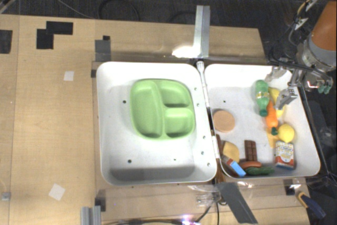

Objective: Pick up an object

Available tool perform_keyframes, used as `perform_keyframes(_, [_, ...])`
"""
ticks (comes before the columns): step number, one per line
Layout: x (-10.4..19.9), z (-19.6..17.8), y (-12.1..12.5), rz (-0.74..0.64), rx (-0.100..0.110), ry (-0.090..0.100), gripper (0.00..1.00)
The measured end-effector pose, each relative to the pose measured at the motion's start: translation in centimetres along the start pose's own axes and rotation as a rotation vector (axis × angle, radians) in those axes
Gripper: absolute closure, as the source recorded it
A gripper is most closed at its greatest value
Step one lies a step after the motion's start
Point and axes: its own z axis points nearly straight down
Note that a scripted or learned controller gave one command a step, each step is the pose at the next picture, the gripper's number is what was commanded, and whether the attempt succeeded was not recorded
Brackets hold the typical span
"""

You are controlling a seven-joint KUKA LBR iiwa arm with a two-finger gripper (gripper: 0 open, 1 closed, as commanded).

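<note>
1. Over the right bin's [226, 74] far right corner hangs the gripper [281, 87], fingers spread and holding nothing.
2. Just below it, along the right edge, lie a green bottle [261, 96], carrot [271, 116] and lemon [286, 133].
3. Left bin [113, 166]: green tray [160, 108].

**One fixed camera above the bench**

The single camera looks down at a slant on the bench [47, 129], far enough off to take in both white bins: left bin [113, 166], right bin [237, 79]. Dark floor crosses the top edge.
</note>
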Motion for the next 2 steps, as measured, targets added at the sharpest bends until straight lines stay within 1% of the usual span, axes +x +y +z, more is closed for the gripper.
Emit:
perform_keyframes(1, [-1.2, 11.7, -0.8, 0.124, 0.000, -0.006, 0.00])
perform_keyframes(2, [2.7, 12.6, -0.2, 0.191, -0.001, -0.005, 0.00])
